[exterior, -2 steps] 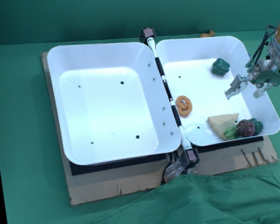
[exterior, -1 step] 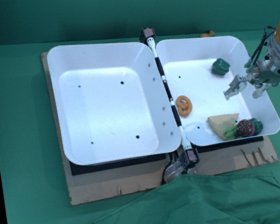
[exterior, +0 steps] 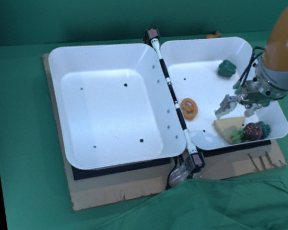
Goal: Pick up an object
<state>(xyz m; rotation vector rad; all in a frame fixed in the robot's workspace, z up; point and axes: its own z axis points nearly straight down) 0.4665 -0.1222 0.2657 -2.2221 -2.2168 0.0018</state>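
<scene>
**End effector over the right bin**

Camera view: the end effector (exterior: 233, 105) hangs over the right bin (exterior: 198, 50), fingers spread, nothing between them. Just below it lie a yellow wedge (exterior: 230, 125) and a dark red berry (exterior: 252, 131). A green pepper (exterior: 226, 68) sits above; an orange ring (exterior: 188, 108) lies near the bins' divider. The left bin (exterior: 110, 106) adjoins.

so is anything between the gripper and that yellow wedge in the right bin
Nothing visible is. The gripper hangs just above the yellow wedge, with bare white bin floor between them. The dark red berry piece and a small green piece crowd the wedge's right end, and the orange ring lies apart to the left.
</scene>
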